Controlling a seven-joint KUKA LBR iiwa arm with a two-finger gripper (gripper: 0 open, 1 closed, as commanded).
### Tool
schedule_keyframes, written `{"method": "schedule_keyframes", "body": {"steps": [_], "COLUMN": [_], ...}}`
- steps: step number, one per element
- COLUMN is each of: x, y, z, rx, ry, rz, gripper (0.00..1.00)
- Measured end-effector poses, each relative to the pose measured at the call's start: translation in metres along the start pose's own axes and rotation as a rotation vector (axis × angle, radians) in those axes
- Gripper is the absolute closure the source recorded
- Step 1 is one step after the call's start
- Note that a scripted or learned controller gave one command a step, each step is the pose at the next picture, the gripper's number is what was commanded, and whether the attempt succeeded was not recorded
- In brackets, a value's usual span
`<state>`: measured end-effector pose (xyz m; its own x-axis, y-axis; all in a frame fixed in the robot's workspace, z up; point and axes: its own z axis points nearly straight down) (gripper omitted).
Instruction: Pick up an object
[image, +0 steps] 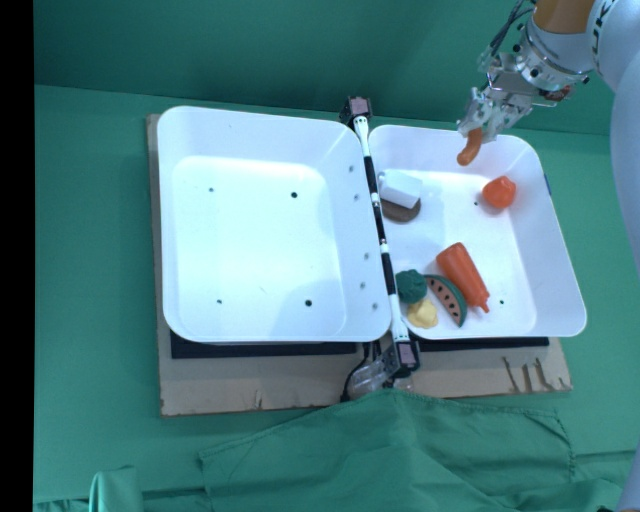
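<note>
My gripper (478, 128) hangs over the far edge of the right bin (560, 300), shut on a small orange sausage-like piece (470, 148) that dangles from its fingers above the bin floor. Lying in the right bin are an orange-red strawberry-like piece (498, 192), a large orange carrot (463, 273), a watermelon slice (447, 298), a green broccoli piece (409, 285), a yellow piece (422, 315) and a white-and-brown cake slice (400, 194).
The left bin (200, 300) lies beside the right one, split from it by a black-and-white divider rail (375, 210). Both rest on a cardboard sheet (250, 395). Green cloth (400, 450) bunches at the front.
</note>
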<state>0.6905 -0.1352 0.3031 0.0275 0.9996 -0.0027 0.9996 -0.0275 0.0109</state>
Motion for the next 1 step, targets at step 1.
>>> {"method": "schedule_keyframes", "body": {"steps": [1], "x": [-0.0023], "y": [0.0086], "z": [-0.0495], "rx": [0.0], "ry": [0.0], "rz": [0.011], "gripper": [1.0]}}
